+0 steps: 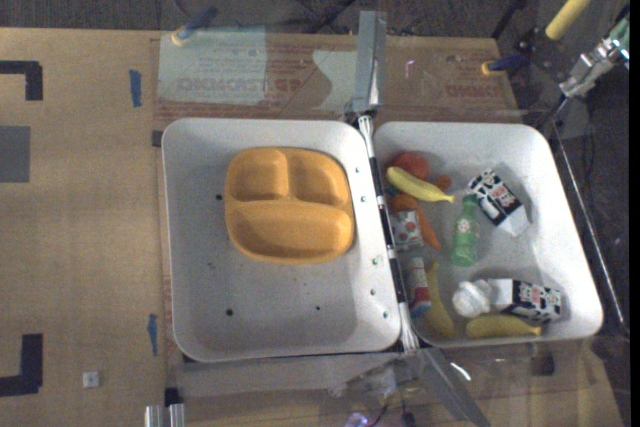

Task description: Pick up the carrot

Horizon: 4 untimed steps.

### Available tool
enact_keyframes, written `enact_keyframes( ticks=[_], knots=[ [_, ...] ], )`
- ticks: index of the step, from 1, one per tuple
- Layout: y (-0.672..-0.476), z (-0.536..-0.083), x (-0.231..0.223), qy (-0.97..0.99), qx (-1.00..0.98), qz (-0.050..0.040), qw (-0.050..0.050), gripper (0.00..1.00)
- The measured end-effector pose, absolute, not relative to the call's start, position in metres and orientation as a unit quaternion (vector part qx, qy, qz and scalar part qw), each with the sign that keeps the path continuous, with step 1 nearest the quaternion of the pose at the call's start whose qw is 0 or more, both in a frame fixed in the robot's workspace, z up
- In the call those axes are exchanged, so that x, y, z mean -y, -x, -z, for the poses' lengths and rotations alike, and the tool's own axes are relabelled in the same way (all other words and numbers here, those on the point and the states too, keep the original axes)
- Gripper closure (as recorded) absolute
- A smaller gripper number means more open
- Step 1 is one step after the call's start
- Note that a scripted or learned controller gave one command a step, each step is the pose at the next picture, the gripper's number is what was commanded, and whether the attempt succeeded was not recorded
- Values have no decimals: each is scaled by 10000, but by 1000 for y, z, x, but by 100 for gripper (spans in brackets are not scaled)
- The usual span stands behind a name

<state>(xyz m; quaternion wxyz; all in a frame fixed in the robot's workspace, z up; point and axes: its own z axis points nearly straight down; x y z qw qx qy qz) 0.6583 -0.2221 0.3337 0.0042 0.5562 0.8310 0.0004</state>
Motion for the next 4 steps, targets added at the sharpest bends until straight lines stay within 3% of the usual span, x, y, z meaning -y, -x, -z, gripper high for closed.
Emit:
enact_keyframes(
  ticks=[1, 3, 4],
  knots=[
    [-668, -325, 223, -6919, -7220, -5, 34, 100],
    [-667, -304, 169, -9248, -3805, 17, -13, 100],
    [-648, -302, 215, -8666, -4990, 12, -12, 100]
  ],
)
